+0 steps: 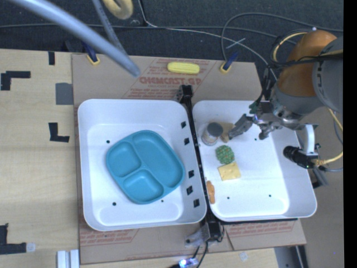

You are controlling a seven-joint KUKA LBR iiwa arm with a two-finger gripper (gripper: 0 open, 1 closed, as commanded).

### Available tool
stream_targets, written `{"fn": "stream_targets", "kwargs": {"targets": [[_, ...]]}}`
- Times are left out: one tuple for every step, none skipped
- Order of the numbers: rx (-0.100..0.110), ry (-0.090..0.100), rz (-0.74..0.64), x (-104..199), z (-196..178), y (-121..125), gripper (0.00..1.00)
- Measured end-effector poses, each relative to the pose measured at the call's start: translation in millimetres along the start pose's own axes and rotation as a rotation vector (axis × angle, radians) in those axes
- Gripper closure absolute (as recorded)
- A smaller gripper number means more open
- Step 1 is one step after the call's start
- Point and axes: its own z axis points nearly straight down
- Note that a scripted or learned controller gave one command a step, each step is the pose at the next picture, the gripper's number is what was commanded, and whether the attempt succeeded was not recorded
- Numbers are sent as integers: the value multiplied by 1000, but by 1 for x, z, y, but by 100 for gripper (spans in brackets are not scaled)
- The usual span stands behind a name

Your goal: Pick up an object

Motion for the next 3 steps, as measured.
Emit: {"fn": "stream_targets", "kwargs": {"targets": [[-14, -2, -3, 0, -8, 3, 0], [-8, -3, -3, -3, 53, 9, 0], [-18, -2, -2, -2, 91, 11, 0]]}}
